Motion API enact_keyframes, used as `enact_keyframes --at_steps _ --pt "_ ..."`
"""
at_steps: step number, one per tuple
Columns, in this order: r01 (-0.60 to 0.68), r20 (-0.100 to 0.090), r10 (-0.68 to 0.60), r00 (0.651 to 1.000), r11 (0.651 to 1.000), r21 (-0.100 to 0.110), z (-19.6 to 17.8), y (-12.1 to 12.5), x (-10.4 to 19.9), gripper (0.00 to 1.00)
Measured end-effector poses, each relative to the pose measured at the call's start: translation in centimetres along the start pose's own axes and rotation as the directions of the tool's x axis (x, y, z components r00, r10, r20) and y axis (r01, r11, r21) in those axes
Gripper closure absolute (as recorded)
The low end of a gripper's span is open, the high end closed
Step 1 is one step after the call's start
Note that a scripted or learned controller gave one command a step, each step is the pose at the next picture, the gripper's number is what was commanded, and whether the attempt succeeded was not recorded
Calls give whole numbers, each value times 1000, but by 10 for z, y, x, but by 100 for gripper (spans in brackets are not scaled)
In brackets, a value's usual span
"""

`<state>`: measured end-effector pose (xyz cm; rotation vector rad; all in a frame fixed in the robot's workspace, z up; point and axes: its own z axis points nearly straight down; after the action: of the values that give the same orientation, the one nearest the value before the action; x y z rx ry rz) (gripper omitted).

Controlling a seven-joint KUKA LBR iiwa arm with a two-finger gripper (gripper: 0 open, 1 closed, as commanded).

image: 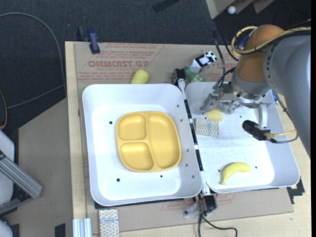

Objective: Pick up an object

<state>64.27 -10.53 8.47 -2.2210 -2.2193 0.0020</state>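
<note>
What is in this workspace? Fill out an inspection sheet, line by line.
Surface: cardboard-topped bench bearing two white bins, left bin and right bin.
Job's things: banana, pale yellow block and patterned packet in the right bin.
Clutter: yellow divided plate in the left bin; yellow cylinder on the bench behind it.
Grippers: tool low over the yellow block.
Cables: black cable on the floor, left.
Surroundings: dark carpet.

"CHEMCAST GP" on brown board (118, 63)
</note>
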Motion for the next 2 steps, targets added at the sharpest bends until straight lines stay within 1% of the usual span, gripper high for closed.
enact_keyframes --at_steps 1,2 --pt "-1 0 1 1000 1000 -2 -10 1 0 100" --pt "-1 0 1 1000 1000 -2 -10 0 0 0"
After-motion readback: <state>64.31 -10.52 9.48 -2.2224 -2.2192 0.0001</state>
